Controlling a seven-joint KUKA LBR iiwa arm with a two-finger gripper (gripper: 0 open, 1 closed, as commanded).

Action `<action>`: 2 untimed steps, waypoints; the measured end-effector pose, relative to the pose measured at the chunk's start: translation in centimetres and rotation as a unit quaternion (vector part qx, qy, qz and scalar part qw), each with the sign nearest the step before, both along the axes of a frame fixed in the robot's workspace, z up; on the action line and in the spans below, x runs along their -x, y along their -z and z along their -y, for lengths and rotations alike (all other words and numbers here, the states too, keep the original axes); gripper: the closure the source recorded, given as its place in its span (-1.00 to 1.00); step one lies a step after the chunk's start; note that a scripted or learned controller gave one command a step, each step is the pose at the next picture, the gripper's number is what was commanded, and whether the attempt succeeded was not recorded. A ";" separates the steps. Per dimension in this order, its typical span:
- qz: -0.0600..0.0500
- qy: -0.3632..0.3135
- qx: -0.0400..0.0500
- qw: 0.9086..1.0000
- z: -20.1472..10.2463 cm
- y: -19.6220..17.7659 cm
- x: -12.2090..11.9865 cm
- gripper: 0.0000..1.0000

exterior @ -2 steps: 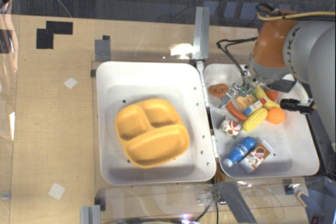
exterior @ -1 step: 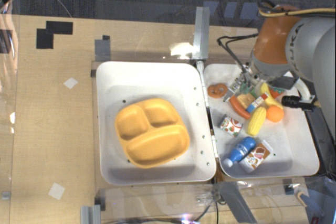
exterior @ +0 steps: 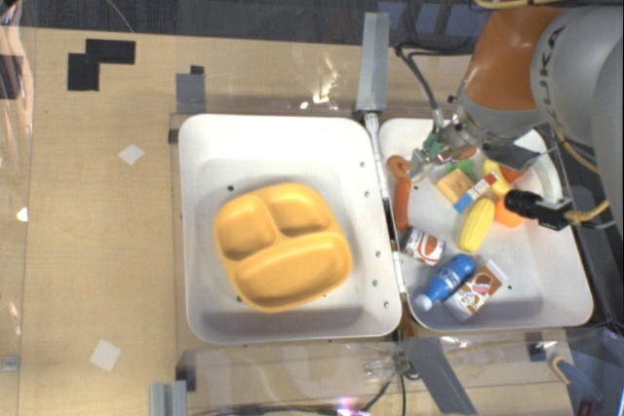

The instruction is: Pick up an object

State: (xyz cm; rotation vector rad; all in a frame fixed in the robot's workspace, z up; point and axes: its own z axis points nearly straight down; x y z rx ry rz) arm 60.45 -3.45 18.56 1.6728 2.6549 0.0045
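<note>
Gripper (exterior: 436,146) is hanging low over the back-left corner of the right bin (exterior: 570,305), arm reaching in from the right. Fingers' opening can't tell, nothing visibly between them. Step looks like approach or descent onto the clutter: tan block (exterior: 451,184), corn cob (exterior: 477,223), blue bottle (exterior: 448,280), red-white can (exterior: 424,246), orange utensil (exterior: 401,193), brown carton (exterior: 478,288), all lying in that bin. Left bin (exterior: 195,307) is carrying a yellow divided plate (exterior: 281,245). Next move likely calls for settling on one item, probably the block just beside the gripper, and closing cleanly.
</note>
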 end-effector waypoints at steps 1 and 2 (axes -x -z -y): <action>-0.005 0.066 0.001 0.998 8.2 7.3 1.8 1.00; 0.001 0.227 0.000 0.974 13.1 -12.0 2.6 1.00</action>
